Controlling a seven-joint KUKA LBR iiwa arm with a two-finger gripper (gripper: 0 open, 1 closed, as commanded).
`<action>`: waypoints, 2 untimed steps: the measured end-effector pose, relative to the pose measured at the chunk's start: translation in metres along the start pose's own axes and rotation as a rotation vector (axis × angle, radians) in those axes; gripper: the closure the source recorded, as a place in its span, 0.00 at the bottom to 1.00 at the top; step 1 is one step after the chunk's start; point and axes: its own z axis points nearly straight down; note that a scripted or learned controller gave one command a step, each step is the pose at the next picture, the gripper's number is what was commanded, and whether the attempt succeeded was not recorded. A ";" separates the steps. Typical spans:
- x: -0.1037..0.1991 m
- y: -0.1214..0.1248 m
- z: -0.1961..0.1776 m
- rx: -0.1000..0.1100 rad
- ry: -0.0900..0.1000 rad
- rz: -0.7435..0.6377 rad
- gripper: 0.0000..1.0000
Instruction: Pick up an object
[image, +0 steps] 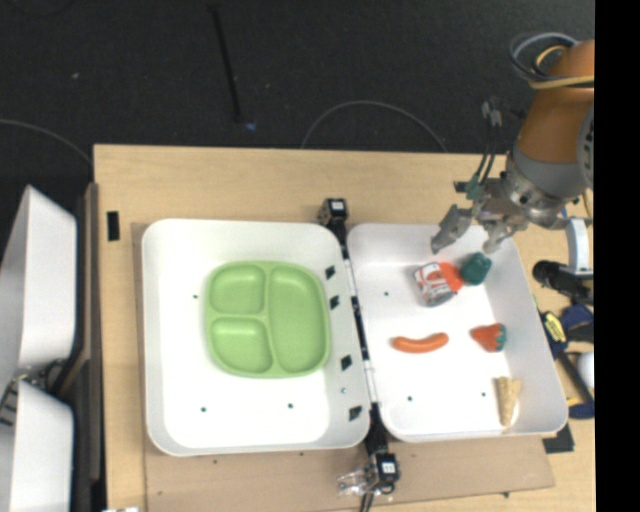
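Observation:
My gripper hangs over the far right part of the right bin, its two fingers spread apart with nothing between them. Just below it lie a red and white can-like object and a small teal object side by side. Nearer the front of the same bin are an orange hot dog, a red strawberry-like piece and a tan wedge at the front right corner.
The left bin holds a green divided plate. Cables and tools lie on the bench right of the right bin. A white box stands at the far left.

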 end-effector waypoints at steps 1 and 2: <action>0.001 0.002 -0.009 -0.014 -0.001 -0.003 0.00; -0.010 0.002 0.038 -0.010 -0.004 -0.001 0.00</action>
